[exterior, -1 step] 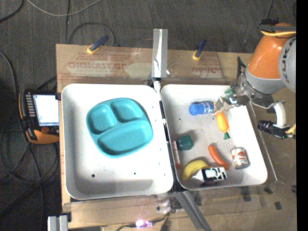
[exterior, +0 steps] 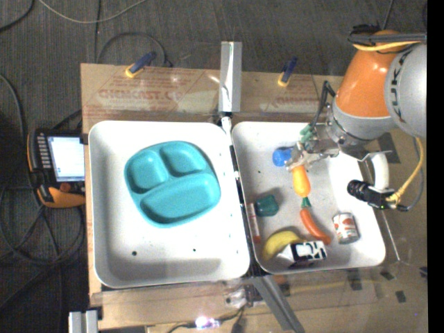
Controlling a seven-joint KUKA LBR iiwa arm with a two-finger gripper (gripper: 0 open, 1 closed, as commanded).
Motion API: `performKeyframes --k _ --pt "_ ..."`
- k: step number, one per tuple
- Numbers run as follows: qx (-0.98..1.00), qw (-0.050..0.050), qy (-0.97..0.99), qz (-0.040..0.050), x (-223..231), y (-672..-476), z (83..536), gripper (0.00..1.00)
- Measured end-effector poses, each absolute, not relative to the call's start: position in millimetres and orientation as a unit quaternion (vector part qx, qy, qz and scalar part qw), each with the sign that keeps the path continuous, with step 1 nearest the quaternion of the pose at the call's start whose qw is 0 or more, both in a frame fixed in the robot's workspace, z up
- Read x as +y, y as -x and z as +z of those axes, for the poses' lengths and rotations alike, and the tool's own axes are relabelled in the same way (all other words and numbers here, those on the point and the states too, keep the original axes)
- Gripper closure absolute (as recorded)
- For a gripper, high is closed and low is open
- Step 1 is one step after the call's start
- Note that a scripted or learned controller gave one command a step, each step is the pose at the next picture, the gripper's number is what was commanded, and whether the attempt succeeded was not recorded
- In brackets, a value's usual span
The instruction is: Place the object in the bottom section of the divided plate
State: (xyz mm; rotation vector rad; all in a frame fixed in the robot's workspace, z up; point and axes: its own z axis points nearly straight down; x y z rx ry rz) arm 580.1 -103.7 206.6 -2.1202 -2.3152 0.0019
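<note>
Two white bins (exterior: pixel 104 255), seemingly plywood bench (exterior: pixel 159 92)

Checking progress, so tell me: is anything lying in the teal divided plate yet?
No, the divided plate in the left bin has all three sections bare.

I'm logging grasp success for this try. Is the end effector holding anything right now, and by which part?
It cannot be told. The end effector sits low over the right bin, beside the blue ball and above the orange-yellow toy.
</note>
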Motion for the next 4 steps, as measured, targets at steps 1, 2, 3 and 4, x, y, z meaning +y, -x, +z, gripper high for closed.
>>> performKeyframes --k 1,2,3,4 --pt "-0.825 0.001 0.565 0.0003 -41 -576.1 183 1.00" --pt "-0.861 0.000 0.509 0.0001 48 -571.0 238 1.00" --pt "-0.860 0.000 0.510 -0.0001 48 -571.0 238 0.00" --pt "-0.822 0.002 0.570 0.0005 60 -546.4 216 0.00"
